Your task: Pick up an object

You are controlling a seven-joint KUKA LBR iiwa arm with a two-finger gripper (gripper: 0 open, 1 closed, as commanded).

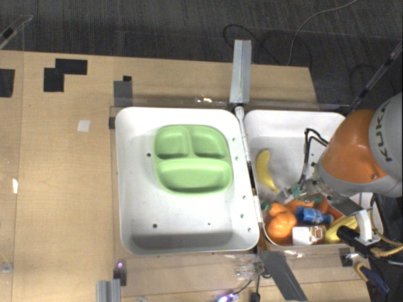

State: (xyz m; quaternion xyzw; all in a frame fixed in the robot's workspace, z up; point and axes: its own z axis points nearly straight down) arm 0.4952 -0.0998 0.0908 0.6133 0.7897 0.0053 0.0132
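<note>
Nearest the camera, along the lower edge of the right bin, lies a cluster of small objects: an orange, a white carton, a blue item, and a yellow item beside them. These objects touch or overlap one another, and several smaller orange pieces sit just above the orange. A banana lies apart from the cluster, further up the bin near its left wall, with its length running roughly parallel to that wall.

Arm position: it reaches in from the right and covers the right portion of the right bin, with the orange band uppermost. Claw position: low in the bin, just above the cluster and right of the banana. Claw state: cannot be determined, and no object is visibly held.

Left bin: it holds a green divided tray, lying flat near the bin's upper middle.

Both bins rest side by side on the wooden counter.
</note>
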